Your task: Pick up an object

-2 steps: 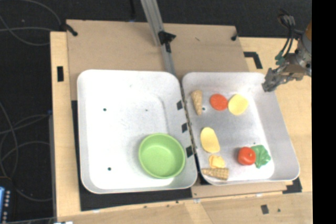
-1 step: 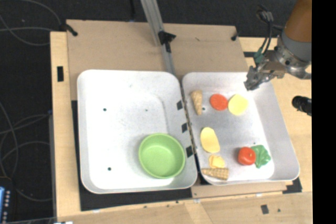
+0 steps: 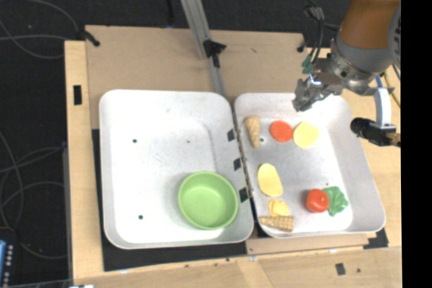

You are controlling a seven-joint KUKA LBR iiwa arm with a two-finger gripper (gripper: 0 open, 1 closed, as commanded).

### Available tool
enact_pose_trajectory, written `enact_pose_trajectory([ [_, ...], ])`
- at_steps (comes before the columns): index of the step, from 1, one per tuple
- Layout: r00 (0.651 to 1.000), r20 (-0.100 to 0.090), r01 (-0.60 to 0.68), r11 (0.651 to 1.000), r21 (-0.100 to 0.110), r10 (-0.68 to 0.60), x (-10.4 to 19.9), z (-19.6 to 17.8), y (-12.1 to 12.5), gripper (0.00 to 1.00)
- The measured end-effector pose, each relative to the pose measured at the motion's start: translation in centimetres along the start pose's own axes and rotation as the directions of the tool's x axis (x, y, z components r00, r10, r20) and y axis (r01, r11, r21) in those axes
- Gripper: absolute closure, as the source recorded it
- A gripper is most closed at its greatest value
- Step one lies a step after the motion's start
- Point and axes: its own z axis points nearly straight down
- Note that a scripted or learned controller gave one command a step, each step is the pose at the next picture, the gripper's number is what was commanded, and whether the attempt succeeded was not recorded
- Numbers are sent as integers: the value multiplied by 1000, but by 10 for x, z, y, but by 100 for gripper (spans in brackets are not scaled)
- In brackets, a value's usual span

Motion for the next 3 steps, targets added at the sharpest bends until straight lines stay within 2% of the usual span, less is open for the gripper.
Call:
enact_pose_trajectory([
  [3, 1000, 0, -1, 1000, 2, 1, 148, 0, 12, 100],
])
